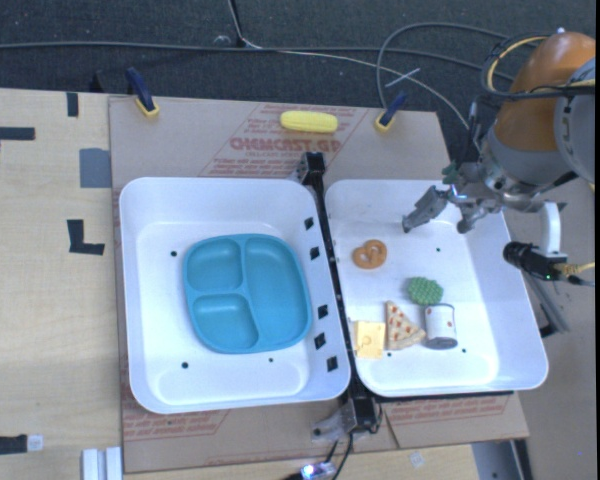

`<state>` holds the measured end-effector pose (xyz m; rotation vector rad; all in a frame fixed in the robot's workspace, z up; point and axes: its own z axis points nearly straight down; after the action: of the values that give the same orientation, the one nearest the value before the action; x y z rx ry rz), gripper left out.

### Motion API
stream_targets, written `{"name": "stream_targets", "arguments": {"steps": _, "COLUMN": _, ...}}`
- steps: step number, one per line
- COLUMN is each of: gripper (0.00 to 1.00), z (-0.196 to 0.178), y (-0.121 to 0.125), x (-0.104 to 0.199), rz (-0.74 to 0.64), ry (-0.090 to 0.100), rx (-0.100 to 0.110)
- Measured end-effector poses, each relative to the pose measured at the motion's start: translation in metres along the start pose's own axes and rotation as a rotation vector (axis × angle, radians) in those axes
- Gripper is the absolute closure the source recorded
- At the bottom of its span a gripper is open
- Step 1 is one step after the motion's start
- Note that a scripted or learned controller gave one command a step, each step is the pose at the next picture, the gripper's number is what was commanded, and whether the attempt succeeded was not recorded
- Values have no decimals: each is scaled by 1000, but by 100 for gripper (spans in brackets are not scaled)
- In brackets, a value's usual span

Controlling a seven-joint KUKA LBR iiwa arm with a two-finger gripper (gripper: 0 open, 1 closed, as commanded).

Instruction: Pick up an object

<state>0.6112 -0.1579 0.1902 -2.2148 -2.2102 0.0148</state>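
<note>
We see a wooden bench [40, 298] with a brown cardboard sheet [230, 148] on it, and two white bins sit side by side on the sheet. Nearest to us in the right bin [510, 358] are a yellow square of cheese [368, 339], a pizza slice [401, 326] and a small white can [440, 326], all close together. Just behind them is a green broccoli piece [424, 290], then a brown pretzel [370, 255]. The left bin [145, 268] holds a blue plate [246, 293] with three parts. Farther back, the gripper [446, 211] hangs over the far end of the right bin. Its two fingers are spread wide with nothing between them. It touches no toy. Behind the bins lies a yellow banana [308, 121], and past it a dark floor [280, 18] with cables.
</note>
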Motion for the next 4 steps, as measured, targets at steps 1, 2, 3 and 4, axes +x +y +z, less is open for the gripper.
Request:
{"name": "stream_targets", "arguments": {"steps": 1, "gripper": 0, "z": -9, "y": 3, "x": 0, "rz": -4, "ry": -2, "rx": -14}}
{"name": "stream_targets", "arguments": {"steps": 2, "gripper": 0, "z": 55, "y": 2, "x": -3, "rz": -3, "ry": -2, "rx": -8}}
{"name": "stream_targets", "arguments": {"steps": 3, "gripper": 0, "z": 105, "y": 4, "x": -3, "rz": -3, "ry": -2, "rx": -18}}
{"name": "stream_targets", "arguments": {"steps": 4, "gripper": 100, "z": 89, "y": 8, "x": 1, "rz": -6, "ry": 3, "rx": -26}}
